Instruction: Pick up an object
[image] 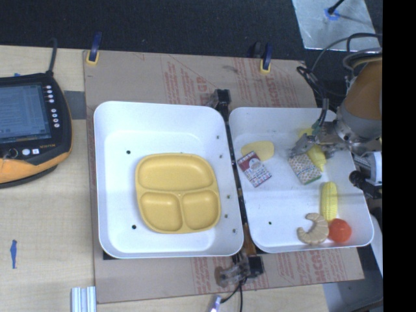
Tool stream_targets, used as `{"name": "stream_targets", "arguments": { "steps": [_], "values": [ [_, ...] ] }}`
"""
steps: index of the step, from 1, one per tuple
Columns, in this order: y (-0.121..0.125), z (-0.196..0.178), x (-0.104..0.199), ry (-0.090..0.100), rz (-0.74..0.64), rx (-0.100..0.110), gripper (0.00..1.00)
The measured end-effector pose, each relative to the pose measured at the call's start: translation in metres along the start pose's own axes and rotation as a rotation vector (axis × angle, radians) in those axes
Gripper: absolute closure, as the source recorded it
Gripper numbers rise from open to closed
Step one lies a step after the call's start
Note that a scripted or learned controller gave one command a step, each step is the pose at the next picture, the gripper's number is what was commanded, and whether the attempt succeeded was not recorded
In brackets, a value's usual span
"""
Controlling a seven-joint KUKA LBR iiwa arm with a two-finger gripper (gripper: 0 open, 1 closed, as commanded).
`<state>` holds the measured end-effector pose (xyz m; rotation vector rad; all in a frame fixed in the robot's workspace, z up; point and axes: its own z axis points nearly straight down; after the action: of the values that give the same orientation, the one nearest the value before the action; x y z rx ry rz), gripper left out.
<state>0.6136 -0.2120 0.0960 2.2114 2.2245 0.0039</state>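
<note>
Since the camera looks down at a slant, the nearest things sit low in the view: at about five o'clock in the right bin [364,239] lie a red ball [339,230] and, touching it on the left, a tan curved toy [314,229]. Just beyond them rests a corn cob [329,199], lying lengthwise. In the left bin [110,194] a yellow divided plate [177,192] takes the middle. Farther up the right bin, near its nine o'clock side, a small red-and-white card [255,169] lies just below a pale yellow slice [260,150]. At roughly two o'clock the gripper [316,142] hangs low over a patterned packet [304,168] and a small yellow piece [316,156]; whether the jaws are parted or clenched I cannot tell, nor whether anything sits between them. A tablet [29,125] rests on the counter [45,239] far off at nine o'clock.

The risk, as I judge it, is crowding: packet and yellow piece lie touching, so the jaws may straddle both, pinch an edge, and let it slip, or push the packet aside.
</note>
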Motion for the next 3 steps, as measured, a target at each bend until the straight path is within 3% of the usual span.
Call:
{"name": "stream_targets", "arguments": {
  "steps": [1,2,3],
  "values": [
    [0.043,0.004,0.013,0.002,0.002,0.007,0.00],
    [0.043,-0.007,0.013,0.001,-0.002,0.008,1.00],
    [0.015,0.004,0.097,0.001,-0.001,0.009,1.00]
  ]
}}
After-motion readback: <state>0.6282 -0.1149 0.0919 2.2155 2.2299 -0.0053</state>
